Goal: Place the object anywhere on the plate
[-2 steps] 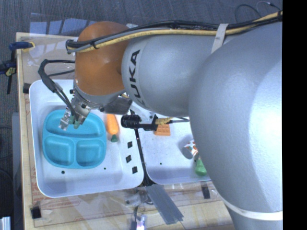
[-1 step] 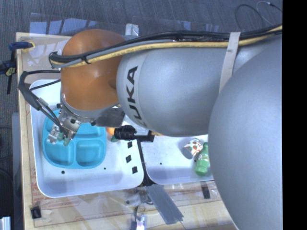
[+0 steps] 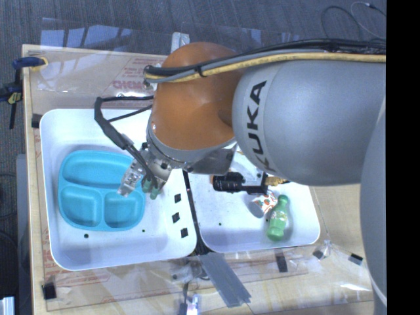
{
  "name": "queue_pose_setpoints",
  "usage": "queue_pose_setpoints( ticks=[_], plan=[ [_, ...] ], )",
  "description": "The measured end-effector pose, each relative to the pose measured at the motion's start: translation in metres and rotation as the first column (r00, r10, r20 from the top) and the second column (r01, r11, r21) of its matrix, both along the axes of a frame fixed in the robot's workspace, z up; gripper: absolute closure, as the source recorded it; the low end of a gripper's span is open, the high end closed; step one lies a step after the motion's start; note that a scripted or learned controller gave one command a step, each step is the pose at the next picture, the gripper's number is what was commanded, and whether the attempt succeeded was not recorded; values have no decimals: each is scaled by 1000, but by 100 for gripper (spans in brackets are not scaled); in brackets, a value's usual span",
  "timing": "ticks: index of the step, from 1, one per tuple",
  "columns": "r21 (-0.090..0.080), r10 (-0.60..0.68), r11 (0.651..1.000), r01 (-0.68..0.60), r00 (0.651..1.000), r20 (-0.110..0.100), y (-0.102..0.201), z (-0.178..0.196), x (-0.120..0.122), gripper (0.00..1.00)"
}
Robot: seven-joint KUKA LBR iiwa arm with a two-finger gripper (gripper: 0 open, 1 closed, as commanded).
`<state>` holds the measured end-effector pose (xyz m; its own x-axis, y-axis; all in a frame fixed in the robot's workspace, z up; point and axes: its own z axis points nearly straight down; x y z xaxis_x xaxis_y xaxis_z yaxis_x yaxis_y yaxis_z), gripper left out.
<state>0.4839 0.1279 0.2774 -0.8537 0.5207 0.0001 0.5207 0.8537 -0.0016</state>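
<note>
Gripper (image 3: 139, 184) pinches small green object (image 3: 153, 190) at blue plate (image 3: 98, 189) edge; looks light, rigid, best held mid-body.

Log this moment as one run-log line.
gripper: over blue plate's right edge | grasp: unclear | green bottle: right bin

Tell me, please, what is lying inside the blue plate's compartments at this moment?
The visible parts of the blue plate hold nothing. The gripper hangs over its right edge and covers a small part there. A green bottle lies in the right bin.
</note>
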Motion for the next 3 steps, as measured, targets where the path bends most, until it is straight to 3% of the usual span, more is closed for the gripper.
queue_pose_setpoints(
  ticks=[1, 2, 3],
  plan=[
    [-1, -137, 991, 137, 991, -4, 46, -109, 14, 100],
    [0, -296, 955, 296, 955, 1, -35, -63, 71, 100],
    [-1, -347, 938, 347, 938, -1, 9, -53, 14, 100]
  ],
)
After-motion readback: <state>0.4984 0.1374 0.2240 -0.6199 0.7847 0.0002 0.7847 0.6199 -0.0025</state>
